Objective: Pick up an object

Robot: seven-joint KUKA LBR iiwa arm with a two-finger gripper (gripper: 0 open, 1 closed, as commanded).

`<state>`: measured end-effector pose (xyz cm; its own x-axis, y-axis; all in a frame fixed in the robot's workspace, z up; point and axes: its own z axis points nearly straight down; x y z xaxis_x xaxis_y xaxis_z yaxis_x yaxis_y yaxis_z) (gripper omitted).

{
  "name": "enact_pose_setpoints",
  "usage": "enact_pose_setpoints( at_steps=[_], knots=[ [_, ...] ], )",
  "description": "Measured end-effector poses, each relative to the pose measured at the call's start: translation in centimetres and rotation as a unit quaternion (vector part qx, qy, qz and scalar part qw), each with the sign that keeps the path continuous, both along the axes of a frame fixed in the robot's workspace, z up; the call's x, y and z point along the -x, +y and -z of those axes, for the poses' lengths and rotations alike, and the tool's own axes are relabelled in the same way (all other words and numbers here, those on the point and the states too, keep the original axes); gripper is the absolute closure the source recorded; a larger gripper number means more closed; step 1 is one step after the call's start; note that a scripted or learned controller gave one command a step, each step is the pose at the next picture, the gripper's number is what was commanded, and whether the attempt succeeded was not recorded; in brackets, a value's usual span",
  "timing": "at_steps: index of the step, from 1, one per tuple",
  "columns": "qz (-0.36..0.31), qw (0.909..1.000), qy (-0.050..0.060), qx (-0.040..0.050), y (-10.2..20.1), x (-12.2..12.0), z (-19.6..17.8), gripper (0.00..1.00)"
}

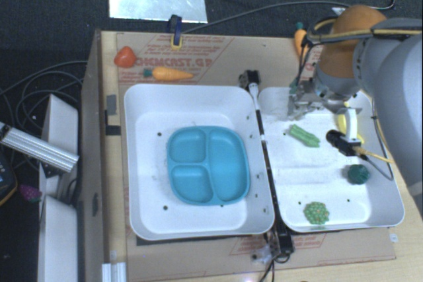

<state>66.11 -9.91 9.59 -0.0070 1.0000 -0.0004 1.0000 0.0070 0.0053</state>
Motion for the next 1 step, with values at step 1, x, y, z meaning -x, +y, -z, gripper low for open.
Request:
enact_pose_setpoints(
  at_steps=[1],
  knots=[
    [0.003,1.0,0.001,0.001,-5.01,1.64,-5.31,1.0]
  ],
)
